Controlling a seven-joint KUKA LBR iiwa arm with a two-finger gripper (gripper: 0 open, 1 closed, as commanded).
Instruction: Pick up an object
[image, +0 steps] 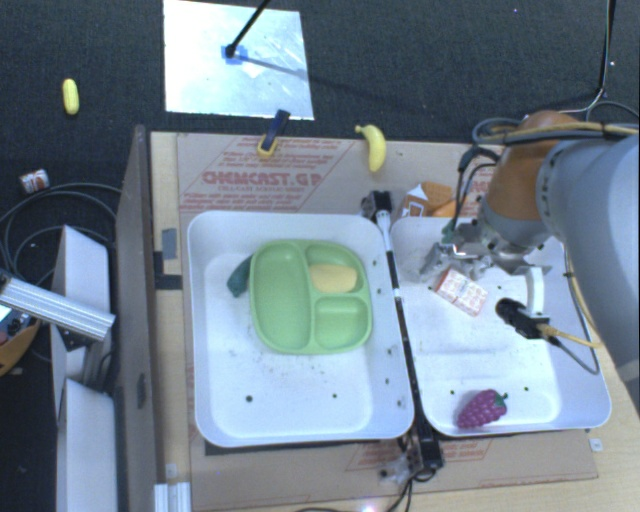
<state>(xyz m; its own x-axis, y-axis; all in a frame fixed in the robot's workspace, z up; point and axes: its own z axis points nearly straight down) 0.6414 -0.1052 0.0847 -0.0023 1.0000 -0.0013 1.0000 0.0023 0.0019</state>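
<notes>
R bin (590, 405): arm (560, 180) hung over its back half, crowding small box (461, 291) there. Grapes (482, 407) sat near front wall; bare floor between them and box. L bin (215, 400): green tray (300, 310) took the middle w/ yellow item (333, 277) on it; front strip was open.

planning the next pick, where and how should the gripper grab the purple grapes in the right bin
Grip the purple grapes across the short width of the bunch, coming straight down from above. The cluster lies flat near the right bin front wall with bare floor around it, so a top-down approach looks least obstructed; the gripper sits farther back.
</notes>
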